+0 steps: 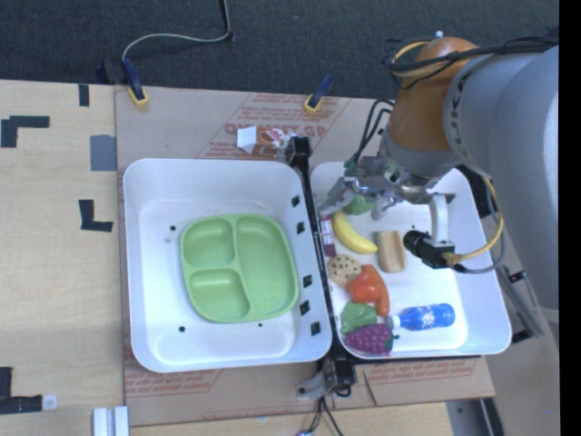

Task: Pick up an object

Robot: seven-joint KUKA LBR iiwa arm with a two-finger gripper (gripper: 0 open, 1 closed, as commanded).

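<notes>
My gripper [360, 198] hangs over the back left part of the right bin [479, 271]. It is open, its grey fingers [338, 193] spread to either side of a small green object [357, 206] that lies on the bin floor. Just in front of that lie a yellow banana [352, 234] and a tan bread piece [390, 251]. Nearer the front are a spotted cookie [343, 268], a red pepper [368, 286], a green leafy piece [357, 316], purple grapes [369, 338] and a blue bottle [425, 317].
The left bin [150, 198] holds a green divided plate [239, 266]. A black divider [309, 234] runs between the bins. The arm's grey body and orange band [427, 107] stand over the right bin's back, with a black cable fitting [428, 247] beside the bread.
</notes>
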